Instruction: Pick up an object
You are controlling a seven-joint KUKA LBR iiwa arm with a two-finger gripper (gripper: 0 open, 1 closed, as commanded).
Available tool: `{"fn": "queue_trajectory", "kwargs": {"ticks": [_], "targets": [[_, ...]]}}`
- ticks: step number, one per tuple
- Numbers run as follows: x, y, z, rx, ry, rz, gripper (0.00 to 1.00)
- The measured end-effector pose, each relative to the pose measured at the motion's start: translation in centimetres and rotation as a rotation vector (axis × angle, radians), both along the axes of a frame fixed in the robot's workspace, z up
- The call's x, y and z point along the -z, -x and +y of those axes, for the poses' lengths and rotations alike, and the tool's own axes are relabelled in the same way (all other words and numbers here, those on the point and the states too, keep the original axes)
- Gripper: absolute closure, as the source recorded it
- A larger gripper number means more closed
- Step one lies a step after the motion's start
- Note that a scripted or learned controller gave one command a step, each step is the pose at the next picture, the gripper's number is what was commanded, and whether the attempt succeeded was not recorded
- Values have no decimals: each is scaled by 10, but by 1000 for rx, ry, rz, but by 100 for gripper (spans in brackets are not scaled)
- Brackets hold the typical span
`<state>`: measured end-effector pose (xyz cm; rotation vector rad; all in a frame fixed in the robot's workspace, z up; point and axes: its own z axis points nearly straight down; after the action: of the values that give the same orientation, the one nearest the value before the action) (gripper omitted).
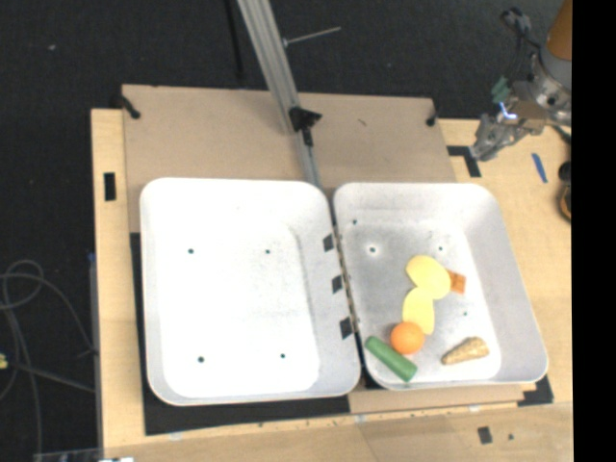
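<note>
Nothing is picked up yet, by my reading; the gripper [500, 128] hangs at the bench's far right corner, well apart from the objects, and I cannot tell its state; every object lies in the right bin [500, 221]: two yellow pieces [424, 291], an orange ball [407, 338], a green cylinder [390, 358], a tan cone [466, 351]

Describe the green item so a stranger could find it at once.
Look in the right bin, at its near left corner. The green stick lies there beside the orange ball. It is the only green, long thing among them.
</note>
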<state>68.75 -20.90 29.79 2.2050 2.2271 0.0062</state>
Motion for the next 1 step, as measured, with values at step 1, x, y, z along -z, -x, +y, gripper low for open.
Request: {"fn": "queue_trajectory", "kwargs": {"ticks": [1], "targets": [[-2,6,55,4,-2,7,100]]}}
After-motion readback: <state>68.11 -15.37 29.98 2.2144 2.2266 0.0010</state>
